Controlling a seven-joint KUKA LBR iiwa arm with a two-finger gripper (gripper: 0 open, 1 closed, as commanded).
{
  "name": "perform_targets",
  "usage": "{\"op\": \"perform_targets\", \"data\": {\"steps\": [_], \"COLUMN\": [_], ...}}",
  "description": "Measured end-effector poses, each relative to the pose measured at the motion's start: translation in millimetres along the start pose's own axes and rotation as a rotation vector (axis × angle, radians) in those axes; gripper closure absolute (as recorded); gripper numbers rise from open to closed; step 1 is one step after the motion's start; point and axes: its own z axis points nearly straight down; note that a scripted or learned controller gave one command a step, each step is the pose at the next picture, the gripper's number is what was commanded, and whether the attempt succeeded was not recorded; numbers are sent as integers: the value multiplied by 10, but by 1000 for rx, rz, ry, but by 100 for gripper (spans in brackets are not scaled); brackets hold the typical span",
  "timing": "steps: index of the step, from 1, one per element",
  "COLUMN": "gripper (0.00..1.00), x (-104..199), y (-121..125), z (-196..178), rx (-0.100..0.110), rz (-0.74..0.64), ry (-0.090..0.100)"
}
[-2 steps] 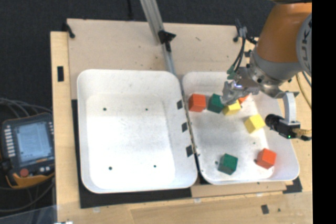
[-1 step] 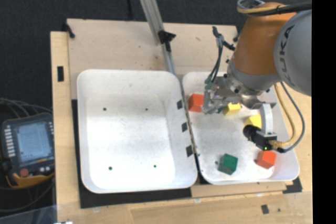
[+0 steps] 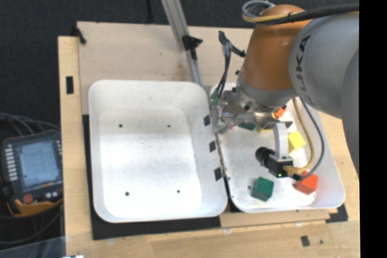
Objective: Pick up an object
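My gripper (image 3: pixel 225 118) hangs low over the far left corner of the right bin (image 3: pixel 329 199), close to the wall between the two bins. The orange wrist band and grey arm cover much of that bin. A green block (image 3: pixel 262 188) lies near the bin's front edge. An orange-red block (image 3: pixel 306 183) sits to its right at the front. A yellow block (image 3: pixel 296 142) lies further back beside the arm. A dark green piece (image 3: pixel 247 126) peeks out just right of the gripper, and a small orange bit (image 3: pixel 279 112) shows under the wrist.
The left bin (image 3: pixel 103 99) stands beside the right one on the wooden bench (image 3: pixel 127 48). A slanted metal rail (image 3: pixel 172 3) rises behind the bins. A teach pendant (image 3: pixel 33 166) lies off the bench at the left.
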Motion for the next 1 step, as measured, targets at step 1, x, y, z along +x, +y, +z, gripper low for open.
{"op": "perform_targets", "data": {"steps": [1], "gripper": [100], "x": [486], "y": [-154], "z": [-68], "rx": [2], "rz": [-1], "ry": [2]}}
